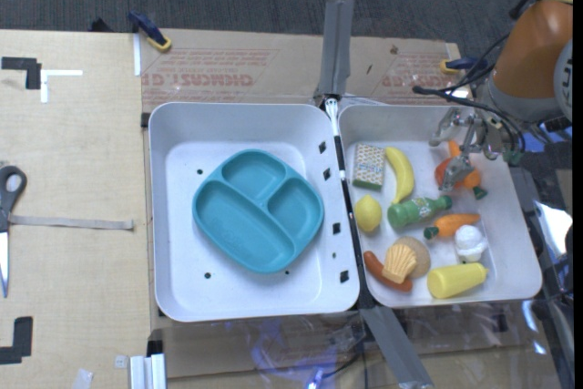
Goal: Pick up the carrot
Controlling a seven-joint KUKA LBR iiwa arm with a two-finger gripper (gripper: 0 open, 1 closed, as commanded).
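Two white bins side by side on the bench. The left bin [164, 223] holds a blue tray [258, 210] with three compartments, lying flat near the middle.

The right bin [524, 237] is crowded.
- Far left corner: a small checked box [369, 165], with a banana [399, 173] just to its right.
- Near side of the box: a lemon [367, 213], against the left wall.
- Middle: a green bottle [417, 211] on its side, its cap end pointing right.
- The carrot [455, 221] lies just right of and slightly nearer than the bottle. It is slim and orange, its green end toward the left. It rests flat on the bin floor and is not held.
- Near side of the carrot: a white bulb [469, 241], then a yellow cylinder [455, 280] along the near wall.
- Near left: a tan shell shape [402, 261] lies on a red sausage [380, 271].

The arm [533, 50] enters from the far right, its orange band above the wrist. The gripper [458, 161] hangs low over the far right part of the right bin. It is directly over an orange lump [465, 178] with a green bit on its near right side, whose kind is unclear. It is farther back than the carrot, apart from it. Spread or closed: cannot tell, as wiring and metal blur together there.

Off the bins, scissors [9, 191] lie at the left edge and a blue clamp [150, 30] grips the far cardboard.
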